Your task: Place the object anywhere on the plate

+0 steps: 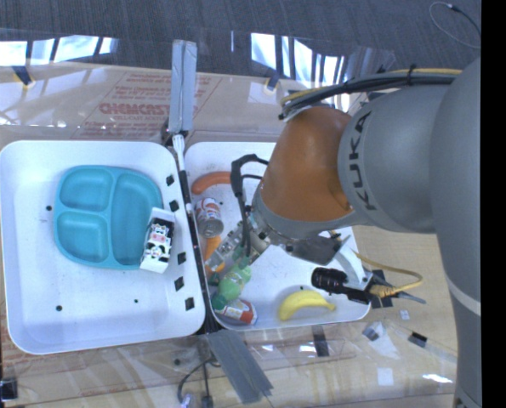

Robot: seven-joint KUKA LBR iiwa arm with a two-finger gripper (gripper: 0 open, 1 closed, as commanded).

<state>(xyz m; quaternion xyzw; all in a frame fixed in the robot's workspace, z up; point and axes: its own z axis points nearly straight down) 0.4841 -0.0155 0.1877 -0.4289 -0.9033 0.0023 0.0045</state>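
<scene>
Plate (99, 215) lies in left bin (31, 313), milk carton (157, 245) resting at its lower right edge. Gripper (240, 257) sits among clutter in right bin (355, 308); its state cannot be judged. Advice: secure 1 item cleanly, lift clear of the divider, then cross.

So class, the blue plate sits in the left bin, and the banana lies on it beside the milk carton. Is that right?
Not quite. The camera view shows the banana in the right bin, not on the plate. The carton does sit at the plate's edge in the left bin.
</scene>
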